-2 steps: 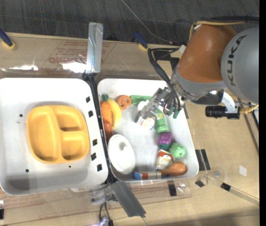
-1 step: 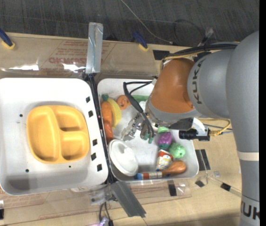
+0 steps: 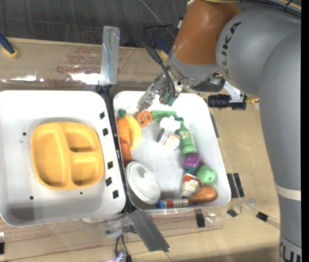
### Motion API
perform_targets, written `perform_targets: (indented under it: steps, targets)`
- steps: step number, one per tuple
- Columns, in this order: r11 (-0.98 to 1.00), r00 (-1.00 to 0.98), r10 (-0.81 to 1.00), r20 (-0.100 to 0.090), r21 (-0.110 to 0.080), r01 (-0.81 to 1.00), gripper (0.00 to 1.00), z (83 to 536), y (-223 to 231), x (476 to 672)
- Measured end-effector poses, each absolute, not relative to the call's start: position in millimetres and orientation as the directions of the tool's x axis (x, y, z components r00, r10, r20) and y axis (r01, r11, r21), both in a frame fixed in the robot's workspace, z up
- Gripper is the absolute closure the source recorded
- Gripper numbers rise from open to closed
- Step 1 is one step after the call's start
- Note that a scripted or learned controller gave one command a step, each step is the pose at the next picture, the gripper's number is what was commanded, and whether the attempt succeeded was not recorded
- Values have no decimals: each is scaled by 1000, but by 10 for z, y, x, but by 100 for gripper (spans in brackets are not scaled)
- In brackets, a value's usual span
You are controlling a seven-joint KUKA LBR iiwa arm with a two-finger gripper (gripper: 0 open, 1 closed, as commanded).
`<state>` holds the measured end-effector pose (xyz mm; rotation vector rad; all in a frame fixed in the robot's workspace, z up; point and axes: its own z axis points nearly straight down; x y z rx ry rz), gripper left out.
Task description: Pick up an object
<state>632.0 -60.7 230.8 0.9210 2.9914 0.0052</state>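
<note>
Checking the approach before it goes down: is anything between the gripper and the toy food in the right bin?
Nothing visible. The gripper hangs over the far rim of the right white bin, with the small orange round toy just below it, uncovered.

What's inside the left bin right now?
The left bin holds one yellow divided tray, lying flat with three compartments that look bare. Whatever sits beneath the tray is covered and cannot be seen.

the arm (image 3: 263, 64) is cut off by the top and bottom edges. it hides the right bin's (image 3: 212, 141) far rim. whether the gripper (image 3: 160, 94) carries anything is too small to tell. the small carton's (image 3: 170, 140) label is blurred.
</note>
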Motion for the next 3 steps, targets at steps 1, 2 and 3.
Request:
perform_targets:
  steps: [1,2,3]
  targets:
    - [830,-830,557,-6,2,557,100,2377,-606,6312]
    - [835,-835,551,-9,2,551,100,2481,-590,6322]
    - [839,-839,544,-12,3,544,100,2587,-577,6333]
